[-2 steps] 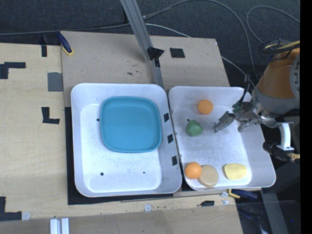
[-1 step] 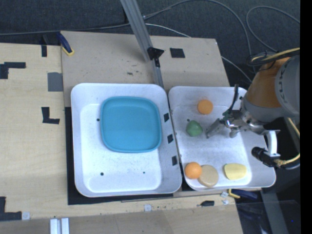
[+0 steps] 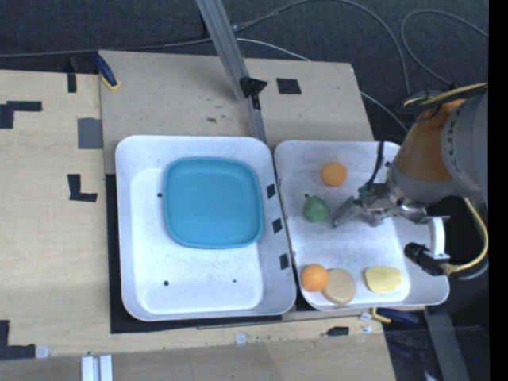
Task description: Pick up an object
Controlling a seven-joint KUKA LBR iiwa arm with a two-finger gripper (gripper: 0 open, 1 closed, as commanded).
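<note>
Tool, its state impossible to tell, hung at three o'clock of a small, rounded, dull-green object in the right bin.

Bench: tan board surface with black tape marks. Two white bins rest on it side by side, left bin, right bin, edges touching.

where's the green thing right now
The green object lies in the right bin, near its left wall, below-left of the upper orange ball and just left of the gripper.
</note>
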